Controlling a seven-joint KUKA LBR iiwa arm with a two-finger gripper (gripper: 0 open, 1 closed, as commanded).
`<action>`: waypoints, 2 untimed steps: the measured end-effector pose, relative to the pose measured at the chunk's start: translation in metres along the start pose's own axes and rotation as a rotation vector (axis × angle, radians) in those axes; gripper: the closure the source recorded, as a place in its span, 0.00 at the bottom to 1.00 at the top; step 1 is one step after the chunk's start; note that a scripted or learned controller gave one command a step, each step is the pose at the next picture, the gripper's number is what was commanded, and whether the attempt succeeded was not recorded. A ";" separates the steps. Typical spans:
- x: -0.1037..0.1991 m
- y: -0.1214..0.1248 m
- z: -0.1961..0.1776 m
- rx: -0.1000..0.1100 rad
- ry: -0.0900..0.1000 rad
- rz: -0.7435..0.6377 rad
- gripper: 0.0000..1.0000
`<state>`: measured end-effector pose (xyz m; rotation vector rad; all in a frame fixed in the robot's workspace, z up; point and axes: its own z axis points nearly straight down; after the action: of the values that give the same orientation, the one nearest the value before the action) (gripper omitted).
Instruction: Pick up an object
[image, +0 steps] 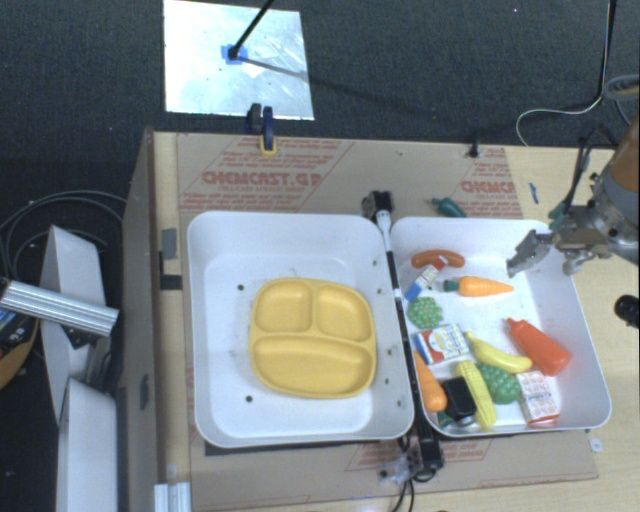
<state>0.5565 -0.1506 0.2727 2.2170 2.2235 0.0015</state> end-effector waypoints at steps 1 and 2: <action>-0.018 -0.066 0.121 0.003 0.001 0.002 0.00; 0.027 -0.070 0.188 0.000 0.001 0.000 0.00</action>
<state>0.4871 -0.1243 0.0844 2.2173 2.2236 0.0024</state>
